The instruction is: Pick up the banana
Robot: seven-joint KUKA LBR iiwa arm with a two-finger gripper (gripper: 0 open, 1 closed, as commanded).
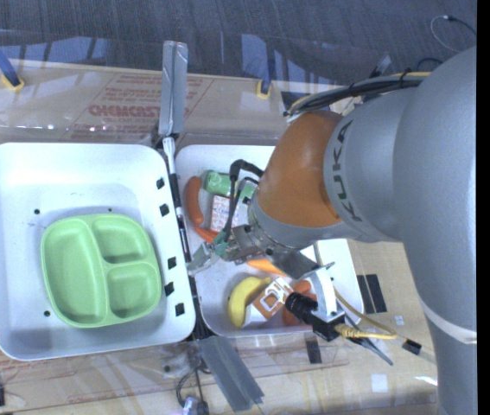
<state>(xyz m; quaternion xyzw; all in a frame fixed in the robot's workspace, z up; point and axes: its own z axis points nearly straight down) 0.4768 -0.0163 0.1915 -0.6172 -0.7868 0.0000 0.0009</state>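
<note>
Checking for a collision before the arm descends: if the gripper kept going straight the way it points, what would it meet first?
The gripper points down into the right bin, so it would probably meet the orange carrot-like piece or the bin floor beside it, not the banana. Depth is hard to judge.

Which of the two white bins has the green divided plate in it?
The left bin. It holds the green divided plate, while the right bin, under the arm, holds the banana and other small items.

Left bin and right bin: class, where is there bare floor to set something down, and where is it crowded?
Free: the left bin floor bordering the green plate. Crowded: the right bin, where the banana, other items and the arm sit.
</note>
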